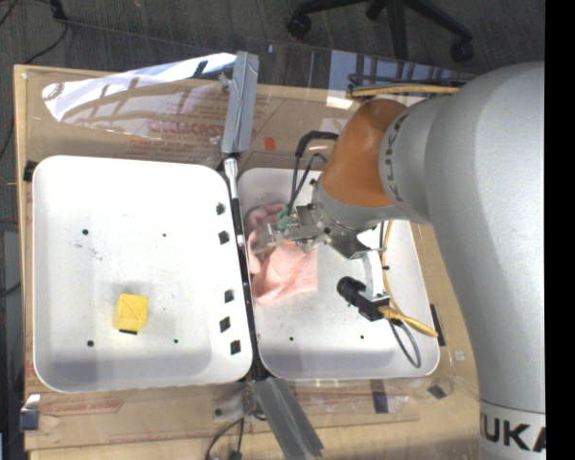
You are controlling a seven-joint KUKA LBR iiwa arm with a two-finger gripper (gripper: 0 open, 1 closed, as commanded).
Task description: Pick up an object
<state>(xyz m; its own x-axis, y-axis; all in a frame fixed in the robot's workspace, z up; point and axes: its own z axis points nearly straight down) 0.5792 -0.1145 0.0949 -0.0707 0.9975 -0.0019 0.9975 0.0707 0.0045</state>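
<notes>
The grey arm (479, 209), with its orange band (359, 156) above the wrist, reaches in from 3 o'clock and bends down over the right bin (335, 353), one of two shallow white bins set side by side on the worktop (125, 103). Its pincer (289, 226) sits low at the upper left part of that bin, right at the top edge of a crumpled pink cloth (280, 266); the tips are buried against the fabric and the wrist hardware, so whether they are apart, together or clamped on the cloth cannot be told. The cloth lies against the bin's left wall, spreading from the pincer toward 6 o'clock. A black and yellow cable (393, 310) loops off the wrist toward 5 o'clock over the bin floor. In the left bin (67, 257), well apart from the arm, a small yellow block (131, 312) rests on the floor toward 7 o'clock of that bin's centre.
</notes>
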